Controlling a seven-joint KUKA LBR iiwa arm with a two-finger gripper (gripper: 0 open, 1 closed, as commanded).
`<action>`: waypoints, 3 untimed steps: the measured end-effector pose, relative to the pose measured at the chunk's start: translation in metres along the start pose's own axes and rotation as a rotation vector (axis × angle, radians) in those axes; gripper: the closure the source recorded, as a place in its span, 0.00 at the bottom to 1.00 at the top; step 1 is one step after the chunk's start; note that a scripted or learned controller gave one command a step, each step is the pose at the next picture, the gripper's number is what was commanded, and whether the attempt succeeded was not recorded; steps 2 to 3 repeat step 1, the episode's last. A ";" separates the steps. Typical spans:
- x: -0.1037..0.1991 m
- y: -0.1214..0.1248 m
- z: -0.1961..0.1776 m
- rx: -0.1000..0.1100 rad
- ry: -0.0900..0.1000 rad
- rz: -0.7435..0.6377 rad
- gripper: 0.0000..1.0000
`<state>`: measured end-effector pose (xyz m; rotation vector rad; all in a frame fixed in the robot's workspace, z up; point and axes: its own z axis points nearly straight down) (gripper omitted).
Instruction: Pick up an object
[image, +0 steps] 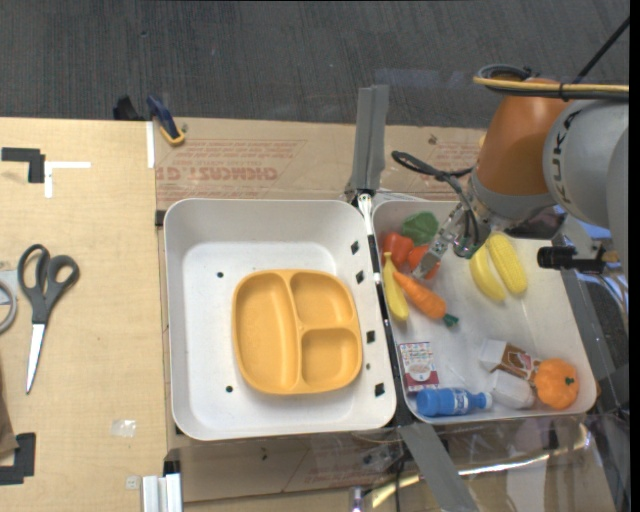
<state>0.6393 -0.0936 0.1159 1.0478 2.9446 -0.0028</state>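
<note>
My gripper hangs over the back of the right bin, open, with nothing between its fingers. It sits between a green pepper and a yellow corn cob. A red pepper lies just left of it. In front of it are an orange carrot and a yellow banana. Nearer the front lie a red and white box, a blue bottle, a brown and white packet and a small orange pumpkin.
The left bin holds a yellow divided plate. Scissors lie on the wooden bench at the far left. A grey bar stands behind the wall between the bins.
</note>
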 end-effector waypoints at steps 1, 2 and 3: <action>0.049 0.034 -0.138 0.004 0.013 0.125 1.00; 0.049 0.034 -0.138 0.004 0.013 0.125 1.00; 0.049 0.034 -0.138 0.004 0.013 0.125 1.00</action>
